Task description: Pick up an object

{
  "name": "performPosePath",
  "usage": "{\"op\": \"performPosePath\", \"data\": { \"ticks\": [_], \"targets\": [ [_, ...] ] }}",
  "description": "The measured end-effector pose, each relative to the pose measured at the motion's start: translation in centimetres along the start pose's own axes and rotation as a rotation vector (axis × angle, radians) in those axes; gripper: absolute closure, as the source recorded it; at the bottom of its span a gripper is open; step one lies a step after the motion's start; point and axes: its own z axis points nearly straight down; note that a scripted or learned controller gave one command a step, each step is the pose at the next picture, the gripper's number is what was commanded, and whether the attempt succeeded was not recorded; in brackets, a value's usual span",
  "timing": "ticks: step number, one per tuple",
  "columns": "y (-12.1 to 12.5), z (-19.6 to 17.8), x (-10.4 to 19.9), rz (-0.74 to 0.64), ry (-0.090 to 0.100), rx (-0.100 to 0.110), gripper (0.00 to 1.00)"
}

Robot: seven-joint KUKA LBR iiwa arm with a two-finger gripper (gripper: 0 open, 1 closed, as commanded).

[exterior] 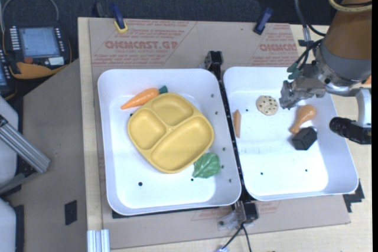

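Note:
The right bin (277, 177) holds a round speckled cookie (267, 105), a tan drumstick-shaped piece (303, 117), a small black block (304, 138) and a thin orange stick (237, 123) by its left wall. My gripper (292, 95) hangs over the upper right part of this bin, just right of the cookie and just above the drumstick piece. Nothing is visibly held in it. The arm's grey and orange wrist rises behind it at the right.
The left bin (115, 144) carries a yellow divided plate (170, 131), an orange carrot (140, 98) at the plate's upper left and a green leaf (207, 166) at its lower right. A black part of the arm (351, 128) juts over the right bin's right rim.

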Motion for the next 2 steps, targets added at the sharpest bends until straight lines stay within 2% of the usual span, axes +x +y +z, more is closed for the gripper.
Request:
{"op": "performPosePath", "data": {
  "ticks": [1,2],
  "targets": [
    [-0.2,1.8,5.2,0.001,0.000,0.001,1.00],
    [-0.7,1.4,10.3,0.000,0.000,0.000,1.00]
  ]
}}
